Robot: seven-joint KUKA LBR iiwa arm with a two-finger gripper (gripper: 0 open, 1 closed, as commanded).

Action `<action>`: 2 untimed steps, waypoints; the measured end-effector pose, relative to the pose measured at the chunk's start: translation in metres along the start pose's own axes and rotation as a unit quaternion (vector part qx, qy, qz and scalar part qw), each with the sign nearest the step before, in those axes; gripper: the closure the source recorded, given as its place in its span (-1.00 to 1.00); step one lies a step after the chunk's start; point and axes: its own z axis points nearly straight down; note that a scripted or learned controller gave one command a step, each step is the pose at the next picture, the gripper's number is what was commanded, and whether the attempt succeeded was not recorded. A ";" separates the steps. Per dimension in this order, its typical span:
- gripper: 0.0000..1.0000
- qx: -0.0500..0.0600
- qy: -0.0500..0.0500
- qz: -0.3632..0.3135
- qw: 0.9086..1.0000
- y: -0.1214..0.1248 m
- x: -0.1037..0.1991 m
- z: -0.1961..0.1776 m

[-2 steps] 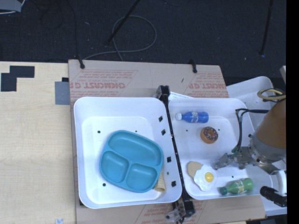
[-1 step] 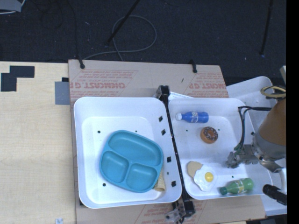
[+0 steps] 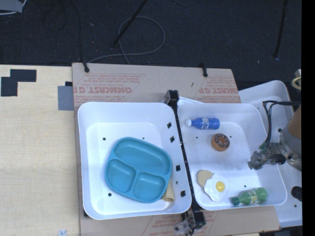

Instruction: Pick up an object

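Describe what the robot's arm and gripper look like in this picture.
At the right edge, the arm shows a grey body with an orange-brown patch above the wrist. Black cables loop along its left side. The gripper is a small dark grey metal piece, too blurred for finer detail or markings.

Evenly lit from overhead, white bins [image 3: 130,113] bright and close to washed out, floor [image 3: 147,23] behind sunk in near-black, soft short shadows under the blue tray [image 3: 139,168], faint overall softness, small details grainy
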 end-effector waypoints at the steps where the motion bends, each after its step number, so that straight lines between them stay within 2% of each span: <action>1: 1.00 -0.001 0.000 -0.001 1.000 0.007 -0.001 -0.061; 2: 1.00 0.000 0.000 0.000 1.000 0.008 -0.002 -0.104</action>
